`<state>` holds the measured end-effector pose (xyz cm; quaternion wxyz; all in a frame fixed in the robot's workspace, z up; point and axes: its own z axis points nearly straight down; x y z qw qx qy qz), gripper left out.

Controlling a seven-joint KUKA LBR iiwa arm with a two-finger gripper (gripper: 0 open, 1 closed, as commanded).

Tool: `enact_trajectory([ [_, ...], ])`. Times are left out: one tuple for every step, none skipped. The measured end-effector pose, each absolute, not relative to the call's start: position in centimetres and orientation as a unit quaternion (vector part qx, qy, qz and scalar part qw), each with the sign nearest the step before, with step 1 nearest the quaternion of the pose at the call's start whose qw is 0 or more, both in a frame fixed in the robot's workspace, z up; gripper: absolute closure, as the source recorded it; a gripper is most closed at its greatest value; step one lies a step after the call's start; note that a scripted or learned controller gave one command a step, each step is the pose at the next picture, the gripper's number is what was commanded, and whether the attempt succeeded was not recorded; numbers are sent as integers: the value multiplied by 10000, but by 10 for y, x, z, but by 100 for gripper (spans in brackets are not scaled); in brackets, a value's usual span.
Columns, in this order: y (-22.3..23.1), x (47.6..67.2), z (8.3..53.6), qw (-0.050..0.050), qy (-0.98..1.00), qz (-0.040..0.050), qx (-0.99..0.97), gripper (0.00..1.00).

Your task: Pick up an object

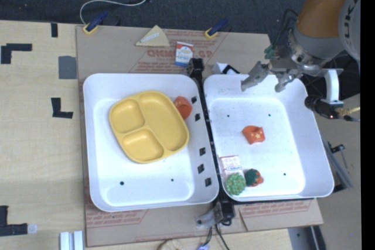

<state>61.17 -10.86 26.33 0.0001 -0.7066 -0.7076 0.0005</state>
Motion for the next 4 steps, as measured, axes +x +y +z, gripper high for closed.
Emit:
enact_trajectory([
  [-144, 580, 121, 25, -7072, 18, -7071, 0],
  [-147, 565, 87, -15, -7076, -11, -7066, 0],
  [-148, 566, 97, -37, -7074, -10, -7068, 100],
  [-102, 630, 144, -3, -7081, -6, -7061, 100],
])
